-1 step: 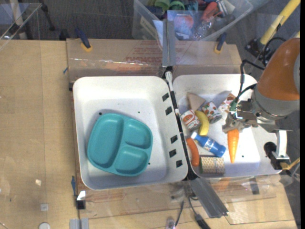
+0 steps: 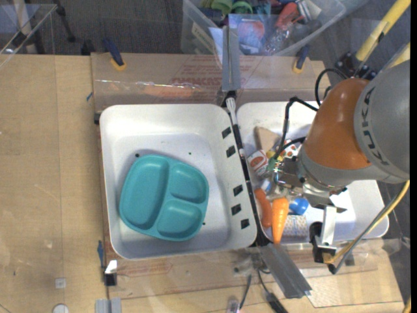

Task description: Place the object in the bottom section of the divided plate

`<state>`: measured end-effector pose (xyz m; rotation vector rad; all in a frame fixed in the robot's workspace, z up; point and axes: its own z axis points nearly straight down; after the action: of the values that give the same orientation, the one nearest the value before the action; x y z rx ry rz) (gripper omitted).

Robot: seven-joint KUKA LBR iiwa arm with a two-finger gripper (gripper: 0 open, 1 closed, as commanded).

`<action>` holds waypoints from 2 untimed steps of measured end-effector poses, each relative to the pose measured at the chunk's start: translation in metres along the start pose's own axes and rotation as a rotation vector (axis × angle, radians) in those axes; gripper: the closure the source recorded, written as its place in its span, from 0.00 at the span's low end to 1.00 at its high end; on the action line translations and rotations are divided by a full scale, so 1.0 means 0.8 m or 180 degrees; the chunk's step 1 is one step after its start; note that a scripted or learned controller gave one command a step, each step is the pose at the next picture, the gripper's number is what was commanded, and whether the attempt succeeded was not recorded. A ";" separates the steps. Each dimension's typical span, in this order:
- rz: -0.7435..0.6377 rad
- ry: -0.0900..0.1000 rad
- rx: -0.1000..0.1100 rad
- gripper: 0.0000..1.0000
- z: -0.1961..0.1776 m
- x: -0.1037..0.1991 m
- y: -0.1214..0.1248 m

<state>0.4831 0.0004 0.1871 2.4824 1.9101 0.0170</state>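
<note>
The arm's wrist is observed low over the right bin [image 2: 365,204], with the gripper [image 2: 287,188] hidden beneath the orange band and grey housing. Whether anything is held cannot be told from this view.

Step in hand, as judged: an object is being picked from the right bin. A sound grasp would call for one item to be singled out, since the candidates lie crowded along the bin's left wall. The carrot [image 2: 278,217], orange with its tip pointing down the view, lies just beside the central divider [image 2: 236,175] and touches neighbouring items; it would best be approached across its narrow width, clear of the wall. A lift should be confirmed before any transfer is made.

Containers: the left bin [image 2: 130,129] holds only the divided plate [image 2: 164,197], teal, three-sectioned, lying flat and tilted in plan; all sections appear bare, so the bottom section is taken as unfilled. The right bin holds the carrot, a blue piece [image 2: 298,206], a tan wedge [image 2: 266,137] and a small red-and-white item [image 2: 258,160]. Behind, on the counter [image 2: 45,175], a clear tub [image 2: 260,12] of mixed items is noted.
</note>
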 end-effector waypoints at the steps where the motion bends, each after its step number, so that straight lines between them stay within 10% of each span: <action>1: 0.0129 -0.0012 0.0048 1.00 -0.012 0.130 -0.036; 2: 0.0126 -0.0016 0.0051 1.00 -0.038 0.190 0.010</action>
<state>0.5293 0.1452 0.2178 2.5275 1.8666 -0.0041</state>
